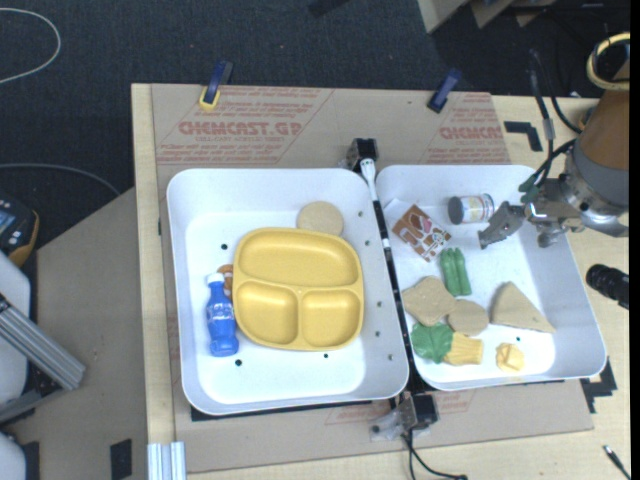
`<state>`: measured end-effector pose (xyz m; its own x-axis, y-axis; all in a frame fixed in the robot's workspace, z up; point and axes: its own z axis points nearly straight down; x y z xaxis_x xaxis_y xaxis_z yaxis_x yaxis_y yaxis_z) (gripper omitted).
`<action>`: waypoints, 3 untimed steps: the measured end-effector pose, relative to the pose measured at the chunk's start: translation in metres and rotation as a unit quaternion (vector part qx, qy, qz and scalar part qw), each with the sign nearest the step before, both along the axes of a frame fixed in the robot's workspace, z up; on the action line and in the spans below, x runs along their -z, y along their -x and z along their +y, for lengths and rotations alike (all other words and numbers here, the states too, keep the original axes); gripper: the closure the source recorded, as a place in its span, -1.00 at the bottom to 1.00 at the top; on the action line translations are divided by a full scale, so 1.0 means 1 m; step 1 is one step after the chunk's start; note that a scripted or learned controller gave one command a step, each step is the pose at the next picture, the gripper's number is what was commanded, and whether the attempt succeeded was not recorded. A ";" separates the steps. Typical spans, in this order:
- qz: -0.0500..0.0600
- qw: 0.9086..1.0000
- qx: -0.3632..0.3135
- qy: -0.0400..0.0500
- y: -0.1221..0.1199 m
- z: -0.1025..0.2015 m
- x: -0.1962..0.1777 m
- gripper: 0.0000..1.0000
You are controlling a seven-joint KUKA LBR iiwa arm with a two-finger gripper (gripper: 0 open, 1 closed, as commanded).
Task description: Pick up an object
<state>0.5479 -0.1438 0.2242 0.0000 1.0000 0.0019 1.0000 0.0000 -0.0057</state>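
My gripper hangs over the back right part of the right bin, open, with only white bin floor showing between its fingers. Just to its left lies a small silver can on its side. A red-and-white snack packet and a green pickle lie further left. Nearer the front are a tan wedge, two tan bread pieces, a green leafy piece, a yellow corn piece and a small yellow cheese block.
The left bin holds a yellow divided plate, a blue bottle lying beside it and a tan round disc. A black divider with a clamp runs between the bins. The grey arm enters from the right.
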 end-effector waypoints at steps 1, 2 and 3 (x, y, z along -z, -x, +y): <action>0.001 1.000 0.000 0.000 -0.004 0.010 0.054 -1.00; 0.000 1.000 0.000 0.000 0.003 0.011 0.115 -1.00; -0.003 1.000 0.000 0.000 0.001 0.011 0.137 -1.00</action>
<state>0.5469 -0.1330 0.0870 0.0010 1.0000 0.0023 1.0000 -0.0010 0.0009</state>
